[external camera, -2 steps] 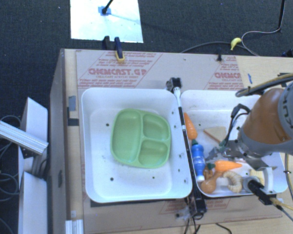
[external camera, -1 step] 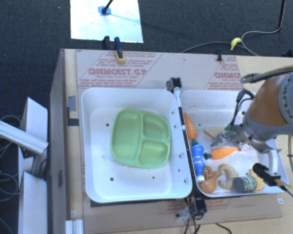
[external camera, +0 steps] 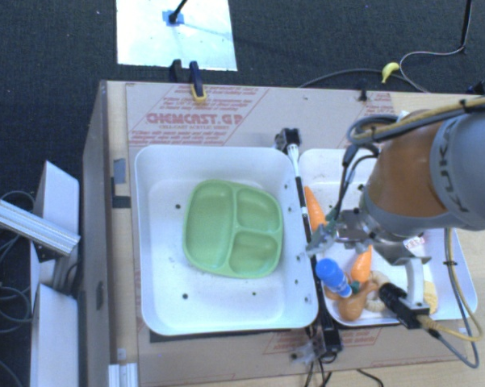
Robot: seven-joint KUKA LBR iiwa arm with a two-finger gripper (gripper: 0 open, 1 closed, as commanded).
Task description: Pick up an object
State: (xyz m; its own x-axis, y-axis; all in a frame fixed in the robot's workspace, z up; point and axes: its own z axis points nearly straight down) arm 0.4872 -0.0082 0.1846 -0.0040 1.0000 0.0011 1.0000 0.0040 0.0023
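a: we are looking down at two white bins sitting side by side on the tabletop. the left bin is holding a pale green divided tray, lying flat near the middle, closer to the wall shared with the other bin.

b: and the right bin is carrying the small things. we are seeing an orange carrot-like piece lying along its left wall, a small bottle with a blue cap just below it, and a cluster of orange and tan pieces crowding the near corner, touching one another. those are the things up for picking.

a: where is the arm sitting?

b: the arm is reaching in from the right and hanging over the right bin, its orange band and grey wrist covering much of the bin's middle. the jaws are pointing toward the shared wall, just beside the carrot-like piece and above the blue cap.

a: are they gripping anything?

b: we are not making out anything between them, and we cannot tell whether they are released or clenched.
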